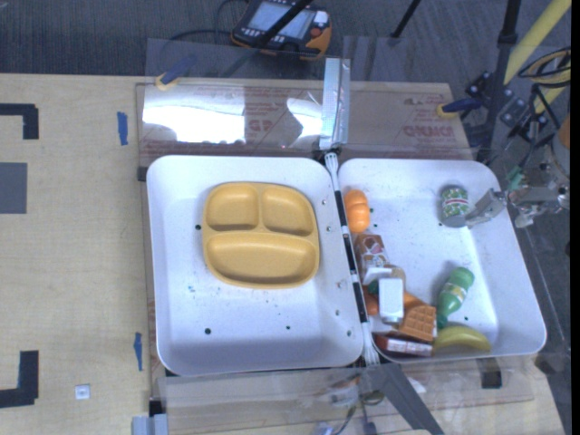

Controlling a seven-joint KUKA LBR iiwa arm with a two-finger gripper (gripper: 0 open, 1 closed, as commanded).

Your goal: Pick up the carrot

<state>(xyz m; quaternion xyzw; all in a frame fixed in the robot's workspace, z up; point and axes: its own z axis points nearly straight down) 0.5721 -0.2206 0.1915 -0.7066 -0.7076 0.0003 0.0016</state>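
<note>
The carrot (357, 208), a stubby orange piece, lies in the right bin (412, 178) hard against the divider at its far left side. Nothing covers it. Just in front of it lies a brown packet (371, 248). A second sliver of orange (413, 300) shows between a white box (391, 298) and a waffle (420, 321); I cannot tell what it is.
The right bin also holds a small can (453, 203) at the back right, a green bottle (454, 290) and a yellow banana (462, 338) at the front. A yellow divided plate (262, 234) sits in the left bin (181, 315). A metal fitting (517, 198) overhangs the right rim.
</note>
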